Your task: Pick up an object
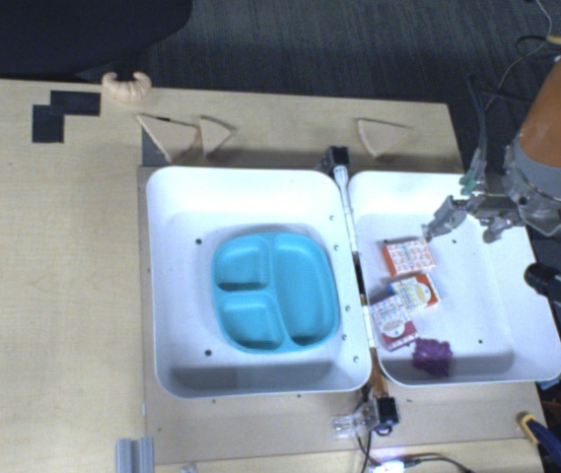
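Lying in the right bin [517, 313], all candidate objects remain unlifted, so the pick is judged not yet begun. Nearest the bin's front edge sits a purple block [433, 356]. Just behind it, toward the bin's left wall, lies a red-and-white packet [403, 308], with a second packet [408, 258] just beyond, mid-bin. The jaws [467, 220] hover farther back, near the bin's rear right, apparently spread apart with nothing between them; the second packet lies nearest them, to their front-left and apart. The left bin [176, 264] holds a blue tray [275, 289]. Descent, closure and lift remain.
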`<state>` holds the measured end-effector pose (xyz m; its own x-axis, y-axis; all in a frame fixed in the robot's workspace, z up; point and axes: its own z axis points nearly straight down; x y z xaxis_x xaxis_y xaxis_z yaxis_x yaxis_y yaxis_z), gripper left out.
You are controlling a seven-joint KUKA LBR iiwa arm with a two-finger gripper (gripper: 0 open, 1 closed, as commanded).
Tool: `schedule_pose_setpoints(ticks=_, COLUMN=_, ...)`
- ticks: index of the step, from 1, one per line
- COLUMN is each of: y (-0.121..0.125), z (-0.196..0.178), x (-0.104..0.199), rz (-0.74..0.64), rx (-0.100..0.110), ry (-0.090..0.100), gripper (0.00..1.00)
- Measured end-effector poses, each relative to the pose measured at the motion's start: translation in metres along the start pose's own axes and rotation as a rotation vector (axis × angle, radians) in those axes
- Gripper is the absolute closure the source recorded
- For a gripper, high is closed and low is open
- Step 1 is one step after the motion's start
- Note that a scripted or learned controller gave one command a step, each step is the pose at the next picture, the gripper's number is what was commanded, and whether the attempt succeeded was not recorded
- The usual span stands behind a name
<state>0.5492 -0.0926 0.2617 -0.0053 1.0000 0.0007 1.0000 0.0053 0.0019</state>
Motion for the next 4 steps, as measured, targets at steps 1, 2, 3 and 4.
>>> schedule_pose_setpoints(ticks=1, y=-0.022, z=0.160, x=-0.042, rz=0.004, rx=-0.004, ry=-0.003, gripper=0.00)
schedule_pose_setpoints(ticks=2, y=-0.020, z=0.149, x=-0.040, rz=0.002, rx=-0.008, ry=0.001, gripper=1.00)
schedule_pose_setpoints(ticks=3, y=-0.020, z=0.149, x=-0.040, rz=0.002, rx=-0.008, ry=0.001, gripper=0.00)
schedule_pose_setpoints(ticks=4, y=-0.018, z=0.138, x=-0.040, rz=0.000, rx=-0.011, ry=0.001, gripper=1.00)
